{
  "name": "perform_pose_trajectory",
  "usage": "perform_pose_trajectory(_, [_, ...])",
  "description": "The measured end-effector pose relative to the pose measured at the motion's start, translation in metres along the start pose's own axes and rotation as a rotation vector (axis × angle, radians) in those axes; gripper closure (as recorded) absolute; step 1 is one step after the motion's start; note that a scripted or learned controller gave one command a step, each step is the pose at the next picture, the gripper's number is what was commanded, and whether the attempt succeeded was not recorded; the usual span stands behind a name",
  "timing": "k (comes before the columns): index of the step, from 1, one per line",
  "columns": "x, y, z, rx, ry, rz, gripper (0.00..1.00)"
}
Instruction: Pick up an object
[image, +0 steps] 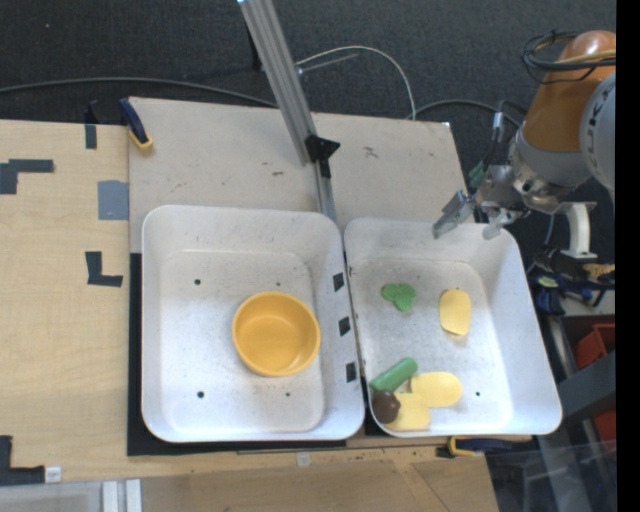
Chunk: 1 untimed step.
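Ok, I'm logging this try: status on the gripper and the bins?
Gripper open, nothing between its fingers, above right bin's far edge. Small items lie in that bin, untouched. Yellow bowl in left bin. Nothing blocking.

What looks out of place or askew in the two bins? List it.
Nothing looks spilled or broken. The yellow bowl sits upright in the left bin. In the right bin, a green stick, a brown piece and a yellow piece crowd together at the near edge. The gripper holds nothing.
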<state>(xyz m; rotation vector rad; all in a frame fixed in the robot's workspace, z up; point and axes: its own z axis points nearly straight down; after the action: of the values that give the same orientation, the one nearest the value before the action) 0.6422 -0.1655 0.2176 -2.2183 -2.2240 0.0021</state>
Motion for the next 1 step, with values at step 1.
perform_pose_trajectory(1, [0.0,0.0,0.0,0.0,0.0,0.0,0.0])
